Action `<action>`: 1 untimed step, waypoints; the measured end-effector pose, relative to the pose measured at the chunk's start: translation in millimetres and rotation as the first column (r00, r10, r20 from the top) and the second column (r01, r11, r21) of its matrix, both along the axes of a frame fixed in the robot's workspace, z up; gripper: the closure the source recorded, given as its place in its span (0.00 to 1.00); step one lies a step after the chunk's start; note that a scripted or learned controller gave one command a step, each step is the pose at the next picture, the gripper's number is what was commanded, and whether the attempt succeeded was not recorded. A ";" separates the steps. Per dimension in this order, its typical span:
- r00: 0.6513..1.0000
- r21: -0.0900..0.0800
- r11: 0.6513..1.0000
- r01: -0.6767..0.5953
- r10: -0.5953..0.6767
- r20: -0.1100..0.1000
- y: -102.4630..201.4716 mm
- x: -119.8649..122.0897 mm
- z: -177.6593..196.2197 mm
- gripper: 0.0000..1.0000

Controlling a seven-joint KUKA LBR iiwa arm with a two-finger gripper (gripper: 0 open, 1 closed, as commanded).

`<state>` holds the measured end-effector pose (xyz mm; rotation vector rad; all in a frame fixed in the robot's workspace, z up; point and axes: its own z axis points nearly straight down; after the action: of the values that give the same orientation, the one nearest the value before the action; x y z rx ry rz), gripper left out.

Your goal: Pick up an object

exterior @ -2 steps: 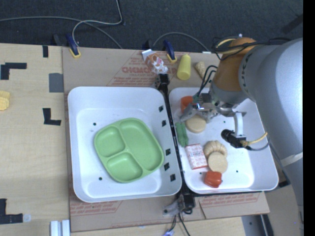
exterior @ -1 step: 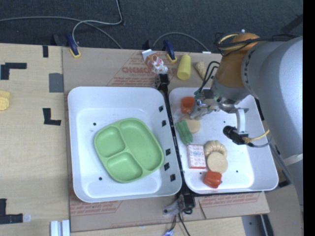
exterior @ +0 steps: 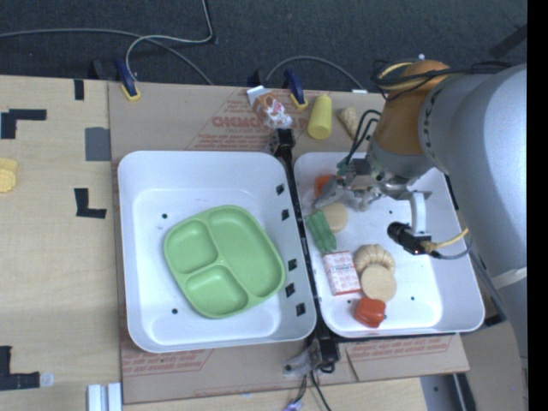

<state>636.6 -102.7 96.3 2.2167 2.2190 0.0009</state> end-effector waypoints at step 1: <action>1.000 0.002 1.000 0.001 -0.001 0.015 -0.8 -20.0 -4.7 0.00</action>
<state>616.5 -103.5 91.6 2.2112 2.2120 0.0193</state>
